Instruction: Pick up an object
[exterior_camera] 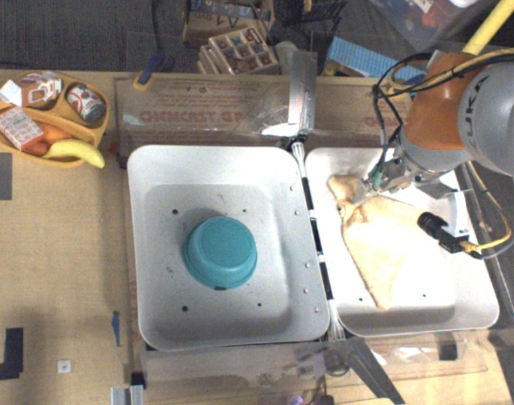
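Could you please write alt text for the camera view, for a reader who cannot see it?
A grey robot arm reaches from the right, its gripper low over a beige cloth in the right white bin. The left white bin holds an upturned teal bowl.

A teal bowl (221, 252) is seen upturned in the left bin (155, 175); a cream cloth (379, 247) is pinched by the gripper (376, 180) in the right bin (468, 306)
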### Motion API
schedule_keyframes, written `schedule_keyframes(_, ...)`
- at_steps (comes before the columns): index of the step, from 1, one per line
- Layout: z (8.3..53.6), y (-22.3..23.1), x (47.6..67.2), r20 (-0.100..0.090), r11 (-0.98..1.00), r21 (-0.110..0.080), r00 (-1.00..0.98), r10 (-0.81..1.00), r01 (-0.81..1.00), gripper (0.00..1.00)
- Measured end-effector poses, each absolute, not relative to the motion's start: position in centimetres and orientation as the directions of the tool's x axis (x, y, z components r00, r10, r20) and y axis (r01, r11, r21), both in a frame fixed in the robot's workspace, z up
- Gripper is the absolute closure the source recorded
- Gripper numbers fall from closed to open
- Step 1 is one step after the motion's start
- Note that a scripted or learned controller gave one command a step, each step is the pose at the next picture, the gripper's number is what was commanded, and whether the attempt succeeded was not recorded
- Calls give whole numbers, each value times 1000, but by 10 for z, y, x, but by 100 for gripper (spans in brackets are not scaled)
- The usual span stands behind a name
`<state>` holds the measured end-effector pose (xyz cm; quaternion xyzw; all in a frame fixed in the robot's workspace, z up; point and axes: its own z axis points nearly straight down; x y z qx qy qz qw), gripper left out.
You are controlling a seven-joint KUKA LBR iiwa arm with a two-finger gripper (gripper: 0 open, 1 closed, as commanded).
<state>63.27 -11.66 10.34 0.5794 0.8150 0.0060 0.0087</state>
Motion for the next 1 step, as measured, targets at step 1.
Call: schedule_keyframes(1, 207, -59, 651, -2, 404, 2, -404, 915, 915, 100)
